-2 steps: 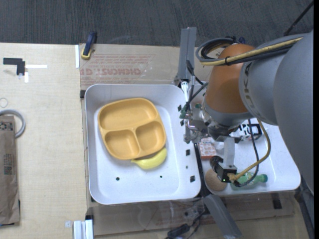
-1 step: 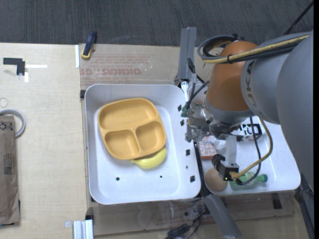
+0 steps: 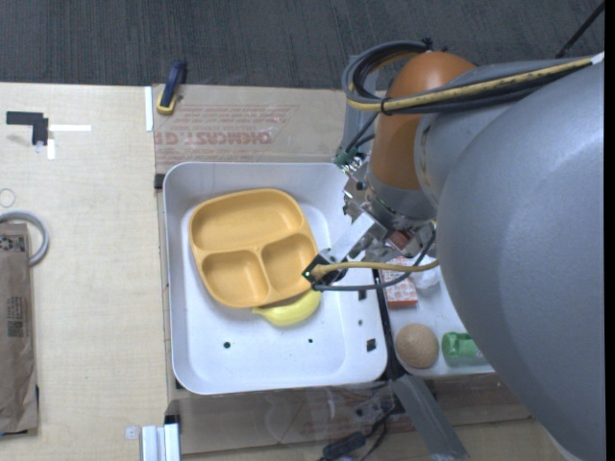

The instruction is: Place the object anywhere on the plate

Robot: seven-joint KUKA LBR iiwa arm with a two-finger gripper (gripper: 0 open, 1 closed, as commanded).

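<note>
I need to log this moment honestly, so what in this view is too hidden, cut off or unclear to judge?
- Gripper: too small and dark against the plate's rim to tell its state or whether it holds anything.
- Yellow object: mostly tucked under the orange divided plate, so its shape is unclear.
- Right bin: largely covered by the grey arm; the tan ball and green item show partly.

The grey arm [image 3: 519, 219] with its orange band [image 3: 413, 123] reaches over 2 white bins. Its gripper [image 3: 317, 274] sits at the lower right rim of a yellow 3-compartment plate [image 3: 252, 246] in the left bin [image 3: 259, 353]. A yellow object [image 3: 288, 310] peeks out from under the plate's lower edge. In the right bin lie a tan ball [image 3: 416, 345], a green item [image 3: 459, 347] and a red-and-white packet [image 3: 401, 291].
</note>
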